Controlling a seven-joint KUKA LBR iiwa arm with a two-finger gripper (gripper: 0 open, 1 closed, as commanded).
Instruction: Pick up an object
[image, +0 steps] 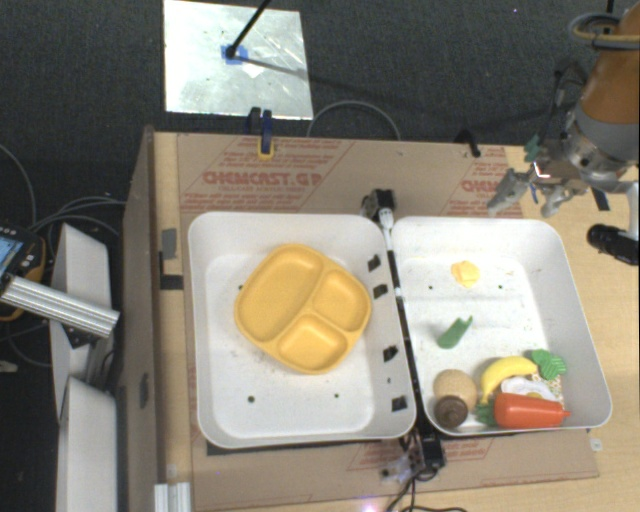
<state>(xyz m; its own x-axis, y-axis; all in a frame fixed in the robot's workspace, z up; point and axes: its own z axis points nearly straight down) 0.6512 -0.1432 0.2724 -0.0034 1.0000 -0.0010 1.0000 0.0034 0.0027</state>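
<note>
A: What's hard to make out?
B: The arm (608, 90) is cut off at the frame's edge. Its jaws hang apart, holding nothing, above the right bin's (570, 260) far rim.
A: Counts?
B: Two bins; one yellow plate (302, 308) far left of the jaws. Below them: banana (505, 373), carrot (527, 410), kiwi (453, 392), green scrap (454, 332).
</note>
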